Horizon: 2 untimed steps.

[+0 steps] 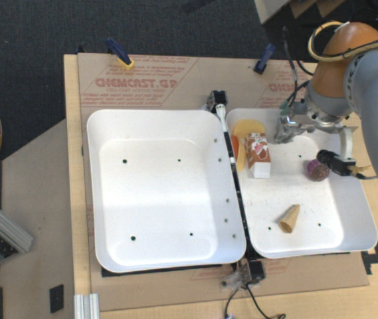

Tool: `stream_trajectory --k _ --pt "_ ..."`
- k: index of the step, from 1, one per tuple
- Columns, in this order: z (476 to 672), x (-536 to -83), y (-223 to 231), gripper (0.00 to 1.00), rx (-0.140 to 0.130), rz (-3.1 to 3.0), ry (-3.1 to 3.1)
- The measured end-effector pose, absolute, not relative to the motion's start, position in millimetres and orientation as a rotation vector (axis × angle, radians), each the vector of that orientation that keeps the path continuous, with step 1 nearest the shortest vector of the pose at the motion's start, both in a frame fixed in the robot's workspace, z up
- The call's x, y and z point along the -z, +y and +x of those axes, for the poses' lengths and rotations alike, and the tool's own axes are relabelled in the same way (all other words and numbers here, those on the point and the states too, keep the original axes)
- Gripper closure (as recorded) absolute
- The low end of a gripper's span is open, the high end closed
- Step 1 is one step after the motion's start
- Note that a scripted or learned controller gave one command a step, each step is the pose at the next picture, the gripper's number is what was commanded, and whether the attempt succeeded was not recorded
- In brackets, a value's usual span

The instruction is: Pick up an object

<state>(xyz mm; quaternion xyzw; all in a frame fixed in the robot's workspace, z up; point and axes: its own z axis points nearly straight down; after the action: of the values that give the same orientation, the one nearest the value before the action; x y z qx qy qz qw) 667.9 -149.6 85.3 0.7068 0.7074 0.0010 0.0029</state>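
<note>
The right white bin (pixel 348 234) holds several small objects. A yellow-orange round piece (pixel 247 129) lies at its back left, with a red and white carton (pixel 258 155) just in front of it. Near the right wall rests a dark purple ball (pixel 317 170), and a tan cone (pixel 289 218) lies towards the front. My gripper (pixel 284 130) hangs over the back of this bin, right of the yellow piece and above the carton's far side. Nothing shows between its tips.
The left white bin (pixel 109 138) sits beside the right one on a cardboard sheet (pixel 149 78). Blue clamps (pixel 119 52) (pixel 264 58) grip the sheet's back edge. A black clip (pixel 217 101) stands where the bins meet.
</note>
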Motion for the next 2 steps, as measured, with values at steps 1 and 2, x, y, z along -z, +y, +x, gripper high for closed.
stream_trajectory --k 1,2 --pt "669.7 -286 -130 1.0 -0.019 2.205 2.212" --pt "645.6 -206 -69 1.0 0.006 2.222 2.233"
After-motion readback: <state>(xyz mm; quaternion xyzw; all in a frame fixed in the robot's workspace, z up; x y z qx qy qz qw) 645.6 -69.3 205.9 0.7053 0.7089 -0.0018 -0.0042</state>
